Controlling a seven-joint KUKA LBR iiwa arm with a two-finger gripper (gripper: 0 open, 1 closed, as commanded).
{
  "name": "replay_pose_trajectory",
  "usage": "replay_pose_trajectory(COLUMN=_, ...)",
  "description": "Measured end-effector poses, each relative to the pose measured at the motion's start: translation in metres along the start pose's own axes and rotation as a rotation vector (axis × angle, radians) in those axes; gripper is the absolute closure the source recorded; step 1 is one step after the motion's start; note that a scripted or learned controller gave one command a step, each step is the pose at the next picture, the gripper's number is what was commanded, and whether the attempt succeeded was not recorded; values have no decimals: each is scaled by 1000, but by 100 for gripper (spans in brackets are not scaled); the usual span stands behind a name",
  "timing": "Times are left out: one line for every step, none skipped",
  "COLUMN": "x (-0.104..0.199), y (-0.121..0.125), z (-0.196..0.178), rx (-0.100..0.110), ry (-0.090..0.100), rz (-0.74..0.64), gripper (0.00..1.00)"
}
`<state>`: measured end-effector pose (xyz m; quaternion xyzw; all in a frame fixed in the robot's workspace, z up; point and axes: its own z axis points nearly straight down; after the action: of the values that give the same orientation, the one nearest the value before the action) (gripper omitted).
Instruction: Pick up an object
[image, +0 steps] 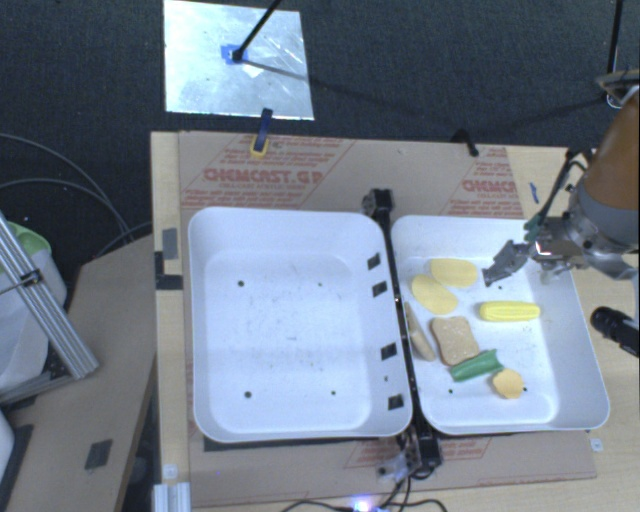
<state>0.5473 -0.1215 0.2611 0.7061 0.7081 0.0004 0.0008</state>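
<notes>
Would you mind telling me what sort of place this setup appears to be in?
Probably a robotics lab or test bench: a robot arm reaches over two shallow white bins on a board, toy food such as a slice of bread lies in the right one, and loose cables cross the dark floor.

Arm (610, 205): grey body with a rounded shell and a broad orange band above the wrist; pale top edge at upper right. Wrist: light grey metal block with small dark fittings. Cable: thin and dark with a teal-green stretch, running along the wrist's left side. Gripper (497, 270): dark grey, slim, angular, tapering from the metal block to a narrow tip.
</notes>
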Motion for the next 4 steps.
replay_pose_trajectory(x=67, y=-37, z=-48, rx=-3, ry=3, rz=-8, gripper=0)
replay_pose_trajectory(x=55, y=-35, z=84, rx=12, ry=2, rz=3, gripper=0)
replay_pose_trajectory(x=21, y=-60, z=178, rx=-6, ry=-3, rz=5, gripper=0)
replay_pose_trajectory(x=20, y=-55, z=160, rx=-17, ry=-6, rz=4, gripper=100)
